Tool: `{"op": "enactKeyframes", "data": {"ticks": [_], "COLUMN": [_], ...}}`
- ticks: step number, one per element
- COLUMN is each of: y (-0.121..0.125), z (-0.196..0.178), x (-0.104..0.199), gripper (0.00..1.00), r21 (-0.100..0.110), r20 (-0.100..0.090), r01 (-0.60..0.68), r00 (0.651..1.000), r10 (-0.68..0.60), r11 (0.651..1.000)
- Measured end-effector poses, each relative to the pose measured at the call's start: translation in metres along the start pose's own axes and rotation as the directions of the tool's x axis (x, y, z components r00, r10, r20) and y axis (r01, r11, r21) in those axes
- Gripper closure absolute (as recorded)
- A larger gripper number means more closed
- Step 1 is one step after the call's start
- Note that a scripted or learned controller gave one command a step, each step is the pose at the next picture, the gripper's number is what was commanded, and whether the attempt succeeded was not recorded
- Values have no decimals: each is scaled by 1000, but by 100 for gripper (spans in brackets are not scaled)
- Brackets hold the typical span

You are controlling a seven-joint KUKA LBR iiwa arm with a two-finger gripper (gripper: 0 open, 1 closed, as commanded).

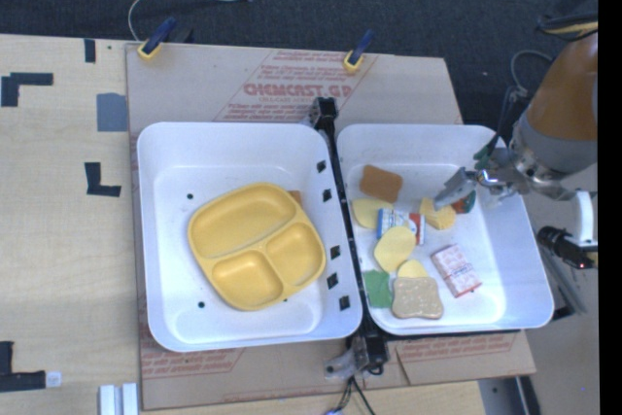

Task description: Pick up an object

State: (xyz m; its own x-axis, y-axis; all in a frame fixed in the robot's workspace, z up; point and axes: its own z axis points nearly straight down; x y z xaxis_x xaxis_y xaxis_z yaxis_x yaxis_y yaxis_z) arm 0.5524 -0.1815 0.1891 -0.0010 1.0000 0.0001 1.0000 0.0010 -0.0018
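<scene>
Bread slice (pixel 418 298) lies lowest in the right bin (pixel 515 306), well below the pincer (pixel 453 196) and a little to its left. Just left of the bread sits a green piece (pixel 376 287), and above it, nearer the pincer, a pink and white packet (pixel 455 269) lies flat on the bin floor.

The pincer hangs over the upper right part of that bin, reaching in from the right on the grey arm (pixel 554 146) with its orange band (pixel 573 83). Whether it is apart or together cannot be told from this angle, and nothing can be seen clamped in it. A yellow wedge (pixel 439 215) lies just below its tip, close enough that touch cannot be ruled out. A small red and green bit (pixel 466 203) shows right beside the tip, too small to make out.

Left of the pincer lie a blue and white wrapper (pixel 398 224), a yellow oval slice (pixel 394 248) and another yellow round (pixel 365 212). A brown square (pixel 381 181) rests further left and slightly higher.

Well to the left, past the divider, the left bin (pixel 165 170) holds a yellow divided plate (pixel 257 245).
</scene>
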Motion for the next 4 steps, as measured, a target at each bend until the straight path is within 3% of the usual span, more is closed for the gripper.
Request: {"op": "enactKeyframes", "data": {"ticks": [1,2,3,4], "y": [54,83,117,87], "z": [96,100,72,105], "x": [60,85,82,85], "gripper": [0,0,0,0], "r21": [-9,-2,-5,-2], "r20": [1,-1,1,2], "r01": [8,4,2,0], "r00": [1000,1000,1000,1000], "r10": [-8,-4,-2,0], "r11": [1000,1000,1000,1000]}}
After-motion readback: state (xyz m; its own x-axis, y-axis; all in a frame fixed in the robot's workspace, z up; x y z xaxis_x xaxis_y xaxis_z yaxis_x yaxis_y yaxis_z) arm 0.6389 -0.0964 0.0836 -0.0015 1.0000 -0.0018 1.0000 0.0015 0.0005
